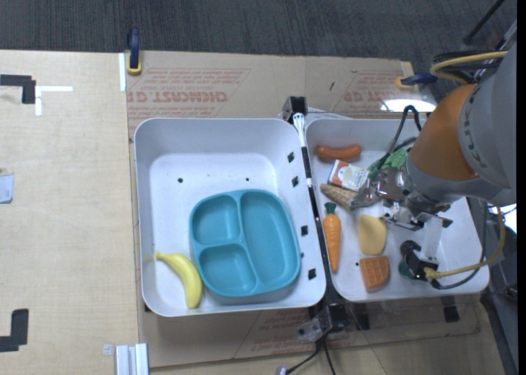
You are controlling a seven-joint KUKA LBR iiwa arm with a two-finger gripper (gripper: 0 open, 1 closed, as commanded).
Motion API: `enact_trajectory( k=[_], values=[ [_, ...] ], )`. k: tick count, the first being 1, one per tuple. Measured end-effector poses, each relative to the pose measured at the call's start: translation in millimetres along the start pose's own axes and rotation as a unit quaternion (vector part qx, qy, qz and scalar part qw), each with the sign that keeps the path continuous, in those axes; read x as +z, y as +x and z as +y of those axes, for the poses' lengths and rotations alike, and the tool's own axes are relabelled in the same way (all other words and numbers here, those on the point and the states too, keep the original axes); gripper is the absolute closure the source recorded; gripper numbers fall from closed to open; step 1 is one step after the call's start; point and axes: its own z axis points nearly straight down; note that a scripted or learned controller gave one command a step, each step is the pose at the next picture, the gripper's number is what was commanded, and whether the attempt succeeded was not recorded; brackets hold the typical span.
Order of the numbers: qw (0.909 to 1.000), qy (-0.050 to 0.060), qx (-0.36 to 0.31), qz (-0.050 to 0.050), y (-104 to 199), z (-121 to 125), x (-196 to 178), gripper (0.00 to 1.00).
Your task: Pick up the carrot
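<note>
The carrot (331, 238) is orange with a green top. It lies lengthwise along the left wall of the right bin (460, 279), green end pointing away from me. My gripper (388, 198) hangs over the middle of that bin, just right of the carrot's top and above a pale yellow piece of food (371, 233). It sits apart from the carrot, and nothing shows in its grasp. The grey arm with its orange band (444, 151) covers the right part of the bin.
The right bin also holds a red sausage (339, 151), a small snack packet (348, 174), a brown stick-like item (337, 195), something green (396, 157) and an orange waffle piece (375, 272). The left bin (164, 151) holds a teal divided plate (244, 243) and a banana (185, 277).
</note>
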Motion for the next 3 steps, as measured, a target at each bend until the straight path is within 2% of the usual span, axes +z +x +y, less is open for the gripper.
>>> enact_trajectory(
  k=[1,2,3],
  values=[
    [0.9896,0.024,0.142,-0.006,-7.1,-20.4,15.8,0.0],
    [0.9741,0.026,0.224,-0.009,-2.7,-33.7,16.0,0.0],
    [0.9747,0.027,0.222,-0.009,-2.7,-32.6,7.9,1.0]
  ],
)
